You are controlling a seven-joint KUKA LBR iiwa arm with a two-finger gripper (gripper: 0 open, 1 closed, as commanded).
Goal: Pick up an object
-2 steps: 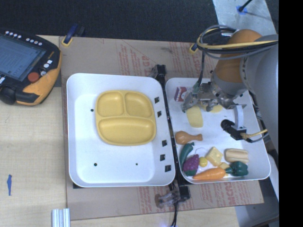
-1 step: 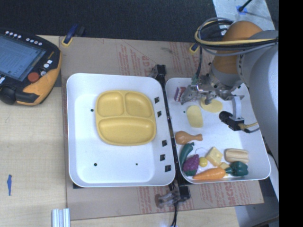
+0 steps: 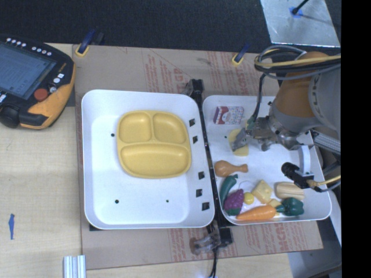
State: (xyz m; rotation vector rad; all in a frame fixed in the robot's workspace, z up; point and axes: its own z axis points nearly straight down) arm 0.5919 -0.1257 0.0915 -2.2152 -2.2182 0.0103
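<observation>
Now, claw: hovering low in the right bin, grip state impossible to tell.
Yellow toy: sitting right under the claw tips.
Left bin: holding a yellow tray.

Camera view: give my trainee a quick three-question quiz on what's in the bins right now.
1. True or false: the yellow divided plate lies in the left bin.
2. Which item lies nearest the right bin's front edge? A) carrot B) small carton C) drumstick
3. Fill in: the gripper sits over a ____ coloured item in the right bin.

Key: 1 true; 2 A; 3 yellow.
</observation>
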